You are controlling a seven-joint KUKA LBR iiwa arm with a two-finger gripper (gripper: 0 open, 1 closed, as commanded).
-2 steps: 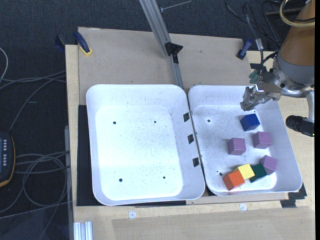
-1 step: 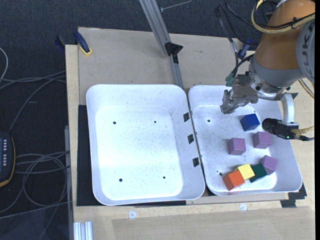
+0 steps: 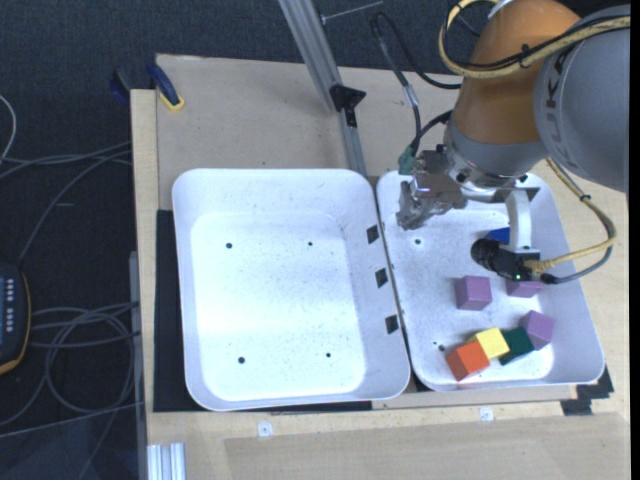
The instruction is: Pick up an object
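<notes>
My gripper [image 3: 413, 211] hangs over the far left part of the right bin [image 3: 432, 268], near the divide between the two bins. No object shows under it. Several blocks lie in that bin's near right part: a purple cube [image 3: 472, 291], a second purple cube [image 3: 540, 326], a small purple piece [image 3: 522, 287], and a row of orange [image 3: 465, 360], yellow [image 3: 491, 344] and green [image 3: 517, 342] blocks. A blue piece [image 3: 497, 236] lies partly behind a black part of the arm. The blocks sit well to the right of and nearer than the gripper.
The left bin [image 3: 275, 288] lies beside the right one, white with dark specks. A metal pole [image 3: 320, 58] slants up from between the bins at the back. The arm's orange band [image 3: 510, 68] and cables hang over the right bin's far side.
</notes>
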